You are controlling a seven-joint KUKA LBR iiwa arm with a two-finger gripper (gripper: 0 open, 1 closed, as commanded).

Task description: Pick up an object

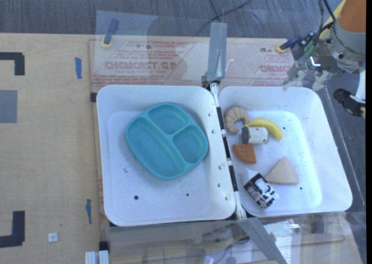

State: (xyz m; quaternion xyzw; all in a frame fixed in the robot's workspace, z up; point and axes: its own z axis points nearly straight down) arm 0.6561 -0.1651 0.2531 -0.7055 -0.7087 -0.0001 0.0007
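Observation:
The right bin (331, 158) holds several small items: a tan croissant (235, 116), a yellow banana (267, 124), a small white and black piece (254, 135), an orange wedge (244, 153), a beige wedge (282, 172) and a black-and-white block (260, 191). My gripper (303, 81) hangs over the back rim of the right bin, up and to the right of the banana. Its fingers are spread open with nothing between them. It touches none of the items.
A teal divided plate (167, 139) lies in the left bin (110, 158). A grey divider strip (217, 53) stands behind the seam between the bins. Cables and a blue-yellow connector (293, 43) trail near the wrist.

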